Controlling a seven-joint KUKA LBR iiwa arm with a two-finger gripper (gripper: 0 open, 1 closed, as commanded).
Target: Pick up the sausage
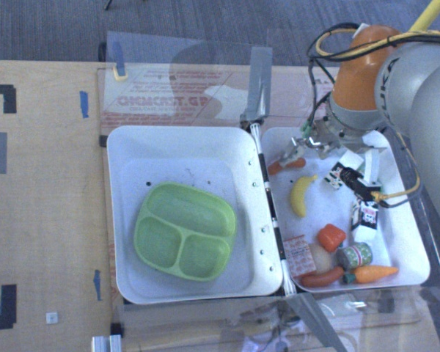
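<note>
Wooden table [44,218] above grey carpet; sausage [321,277] lies well apart from the hand [299,147], grip unclear.

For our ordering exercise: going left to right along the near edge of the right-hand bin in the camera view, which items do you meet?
Red-and-white packet → sausage → green-labelled can → carrot.

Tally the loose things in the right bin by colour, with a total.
Red or orange: 4 (two sausages, block, carrot)
Yellow: 1 (banana)
Green: 1 (can)
Red-and-white: 1 (packet)
Total: 7
</note>
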